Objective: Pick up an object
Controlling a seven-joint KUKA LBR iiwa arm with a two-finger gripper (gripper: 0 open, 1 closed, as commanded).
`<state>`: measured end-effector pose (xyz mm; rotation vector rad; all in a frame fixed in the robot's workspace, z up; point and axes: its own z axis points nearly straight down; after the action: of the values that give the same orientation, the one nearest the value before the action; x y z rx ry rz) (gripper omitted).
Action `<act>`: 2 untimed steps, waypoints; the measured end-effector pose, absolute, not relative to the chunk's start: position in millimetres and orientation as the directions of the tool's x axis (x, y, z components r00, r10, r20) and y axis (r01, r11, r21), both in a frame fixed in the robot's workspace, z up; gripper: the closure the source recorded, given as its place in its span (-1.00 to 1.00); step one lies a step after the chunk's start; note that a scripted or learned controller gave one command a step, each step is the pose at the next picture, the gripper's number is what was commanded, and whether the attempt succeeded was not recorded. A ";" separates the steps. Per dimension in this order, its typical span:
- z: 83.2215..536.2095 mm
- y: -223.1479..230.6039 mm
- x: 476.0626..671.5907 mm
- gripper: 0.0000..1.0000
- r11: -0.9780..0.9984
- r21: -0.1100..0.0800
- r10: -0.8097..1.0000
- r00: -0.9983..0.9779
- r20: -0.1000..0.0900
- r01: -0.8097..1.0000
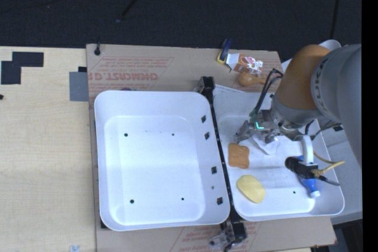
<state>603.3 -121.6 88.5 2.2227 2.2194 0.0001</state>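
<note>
In the right bin (277, 209) lie a tan square piece like toast (238, 156) and, nearer the front, a yellow rounded lump (251, 189). A small blue thing (312, 187) rests near the bin's right side. My gripper (255, 138) hangs low over the middle of the right bin, just up and right of the tan piece. It stands open, one finger (241, 134) slanting down toward the tan piece's far edge. I see nothing held between the fingers.
The left bin (112, 127) sits beside the right one, with a black divider (215, 144) between them. Beyond the bins, a small packet and a brown lump (248, 71) lie on the cardboard. The arm (322, 85) covers the right bin's far right corner.
</note>
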 end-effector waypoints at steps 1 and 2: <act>88.0 -86.2 645.7 -1.00 0.003 0.002 1.000 -0.003 0.001 1.000; 195.0 -26.0 646.3 -1.00 0.006 0.009 1.000 -0.006 0.003 1.000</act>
<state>646.3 -26.0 195.0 2.2121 2.2246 0.0130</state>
